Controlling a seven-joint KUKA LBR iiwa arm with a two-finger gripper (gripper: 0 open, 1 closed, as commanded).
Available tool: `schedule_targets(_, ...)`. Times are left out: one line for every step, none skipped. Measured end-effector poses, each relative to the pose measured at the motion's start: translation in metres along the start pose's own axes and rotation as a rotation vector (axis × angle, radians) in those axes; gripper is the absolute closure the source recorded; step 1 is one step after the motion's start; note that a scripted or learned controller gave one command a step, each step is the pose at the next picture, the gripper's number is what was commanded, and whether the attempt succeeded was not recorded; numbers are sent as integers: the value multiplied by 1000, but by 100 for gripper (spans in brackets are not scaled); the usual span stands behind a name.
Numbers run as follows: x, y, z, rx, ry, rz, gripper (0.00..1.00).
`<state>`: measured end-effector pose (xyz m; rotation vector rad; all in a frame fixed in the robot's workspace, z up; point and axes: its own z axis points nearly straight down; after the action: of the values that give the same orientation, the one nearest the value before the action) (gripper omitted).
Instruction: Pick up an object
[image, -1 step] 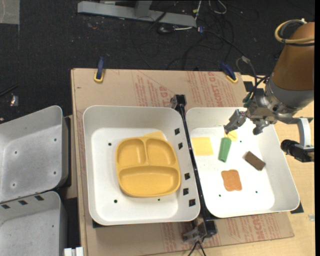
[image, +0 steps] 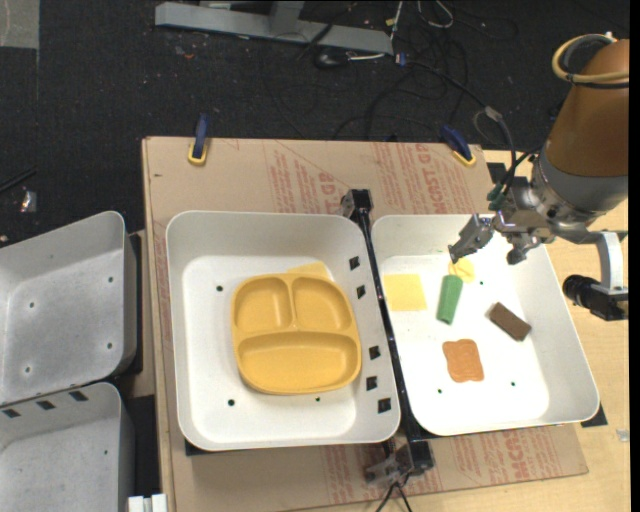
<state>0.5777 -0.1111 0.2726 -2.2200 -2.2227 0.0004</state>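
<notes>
In the right bin (image: 560, 395) lie a pale yellow square (image: 405, 292), a green block (image: 450, 298), a brown bar (image: 508, 321) and an orange toast-shaped piece (image: 463, 360). A small yellow piece (image: 462, 270) sits just above the green block's top end. My gripper (image: 493, 247) hangs over the bin's upper part, above and to the right of the green block. Its two dark fingers are spread apart and it is open, with nothing between them. The left fingertip (image: 467, 244) is just above the small yellow piece.
The left bin (image: 195, 300) holds a yellow divided tray (image: 297, 333). A black divider (image: 375, 310) runs between the bins. Grey lids (image: 60, 300) lie off the bench at the left. Blue and yellow clamps (image: 199, 140) hold the board's far edge.
</notes>
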Motion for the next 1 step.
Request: schedule_targets(-7,-7,57,5,0,3,0)
